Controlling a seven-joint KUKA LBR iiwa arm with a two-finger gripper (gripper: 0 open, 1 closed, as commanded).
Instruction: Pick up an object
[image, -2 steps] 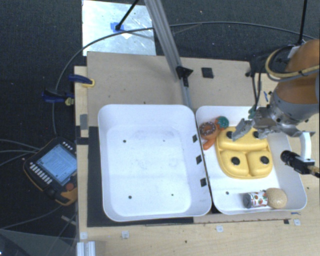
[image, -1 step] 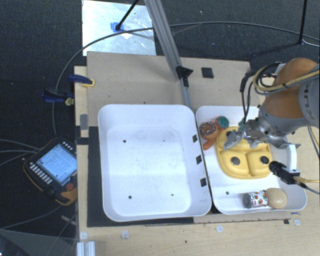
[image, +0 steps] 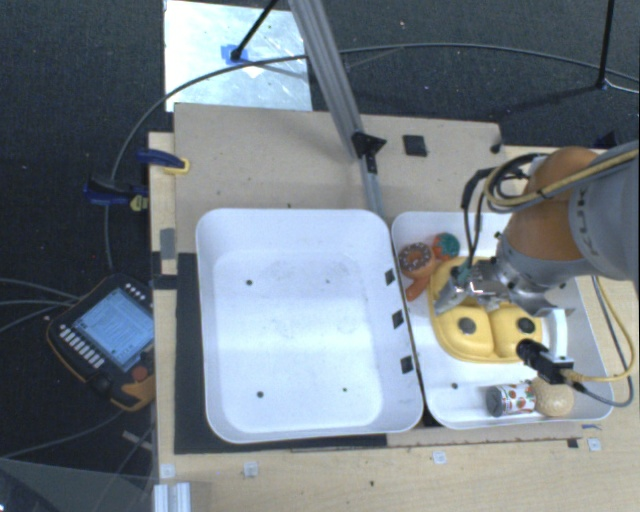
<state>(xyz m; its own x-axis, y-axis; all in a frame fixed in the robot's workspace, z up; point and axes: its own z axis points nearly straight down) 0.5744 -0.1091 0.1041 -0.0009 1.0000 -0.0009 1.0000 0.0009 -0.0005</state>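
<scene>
My gripper (image: 468, 286) hangs low in the right bin (image: 590, 345), over the upper edge of a large yellow toy (image: 482, 328). It looks to be touching or just above the toy's top left part. The grey arm with its orange band (image: 550, 215) comes in from the right and hides the bin's upper right area. Left of the gripper lie a round brown-and-orange piece (image: 414, 259), a small teal ball (image: 446, 243) and an orange piece (image: 419, 281). Near the bin's front edge sit a small can (image: 510, 400) and a beige ball (image: 555, 398).
The left bin (image: 295, 320) stands beside the right one, sharing a raised rim with black clips (image: 398, 318). A grey pole (image: 335, 85) slants in from the top over the bench. Cables run along the arm, and a teach pendant (image: 108, 335) lies off the bench at left.
</scene>
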